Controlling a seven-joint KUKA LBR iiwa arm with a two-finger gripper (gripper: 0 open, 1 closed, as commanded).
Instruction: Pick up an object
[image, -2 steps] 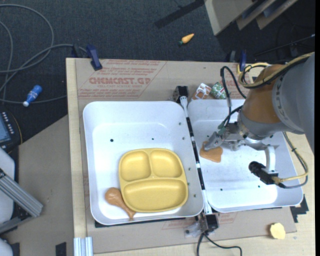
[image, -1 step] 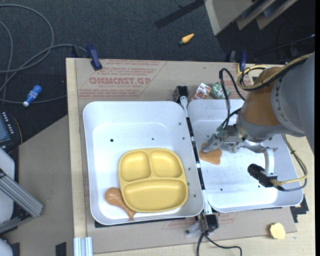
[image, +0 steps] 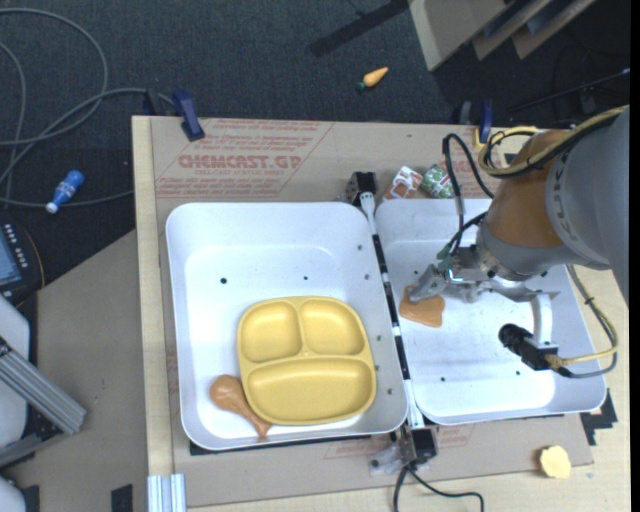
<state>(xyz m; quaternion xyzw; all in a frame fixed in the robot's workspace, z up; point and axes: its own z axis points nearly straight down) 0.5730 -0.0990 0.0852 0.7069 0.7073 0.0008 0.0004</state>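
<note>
Although the arm (image: 560, 200) already reaches in from three o'clock and hangs low over the right bin (image: 480, 385), the pick looks only partly done. On the surface (image: 250, 150), the left bin (image: 200, 250) holds a yellow divided tray (image: 305, 360) toward six o'clock, with an orange drumstick-shaped toy (image: 235, 398) lying against the tray's eight o'clock corner. The right bin carries a small orange wedge-like piece (image: 424, 312) at its nine o'clock side, just beside the wall shared by the two bins. The gripper (image: 436, 285) sits at that piece's twelve o'clock edge, touching or very nearly touching it. From this slant the fingertips merge with the piece, so I cannot tell whether the gripper is spread, pressed together or pinching it. As I judge it, the approach and descent are complete; what remains is a confirmed grasp and a lift clear of the bin floor, since the piece appears to rest flat there.
</note>
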